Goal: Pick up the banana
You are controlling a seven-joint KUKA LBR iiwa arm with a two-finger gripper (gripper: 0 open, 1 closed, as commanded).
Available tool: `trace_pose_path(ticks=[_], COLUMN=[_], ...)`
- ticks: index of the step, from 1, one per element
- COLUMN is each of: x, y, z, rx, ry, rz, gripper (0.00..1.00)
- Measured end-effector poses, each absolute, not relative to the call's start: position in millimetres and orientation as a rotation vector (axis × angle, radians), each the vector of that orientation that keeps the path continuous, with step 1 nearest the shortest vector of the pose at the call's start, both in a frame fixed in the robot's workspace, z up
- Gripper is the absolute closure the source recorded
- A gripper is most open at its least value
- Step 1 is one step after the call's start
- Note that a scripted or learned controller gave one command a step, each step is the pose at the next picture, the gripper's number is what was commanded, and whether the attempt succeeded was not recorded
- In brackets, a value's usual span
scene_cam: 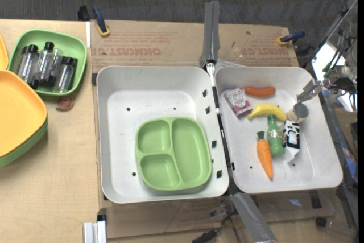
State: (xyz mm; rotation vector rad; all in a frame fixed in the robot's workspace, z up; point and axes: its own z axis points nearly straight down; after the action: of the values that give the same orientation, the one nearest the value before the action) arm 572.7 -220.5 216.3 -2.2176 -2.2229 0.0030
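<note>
You will note the banana lying just left of the claw, apart from it, whose released or clenched state cannot be told.

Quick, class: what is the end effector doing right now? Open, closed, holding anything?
End effector: cannot be told; it sits at the right bin's far right edge, apart from the banana.

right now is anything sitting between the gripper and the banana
Nothing visible does. The gripper is at the right side of the right bin, and the banana lies just to its left across bare bin floor. The green bottle sits just below the banana, close to it but off that line.
</note>
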Motion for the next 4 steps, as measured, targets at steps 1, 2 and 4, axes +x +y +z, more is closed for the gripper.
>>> trace_pose_path(ticks=[1, 2, 4], x=[573.0, 547.8, 554.7], y=[-220.8, -222.4, -203.1], z=[224.7, 130.2, 91.6], rx=[-2.214, -1.769, -1.982], ry=[-2.226, -2.598, -2.437], rz=[0.005, 0.000, 0.001], gripper=[1.00, 1.00, 1.00])
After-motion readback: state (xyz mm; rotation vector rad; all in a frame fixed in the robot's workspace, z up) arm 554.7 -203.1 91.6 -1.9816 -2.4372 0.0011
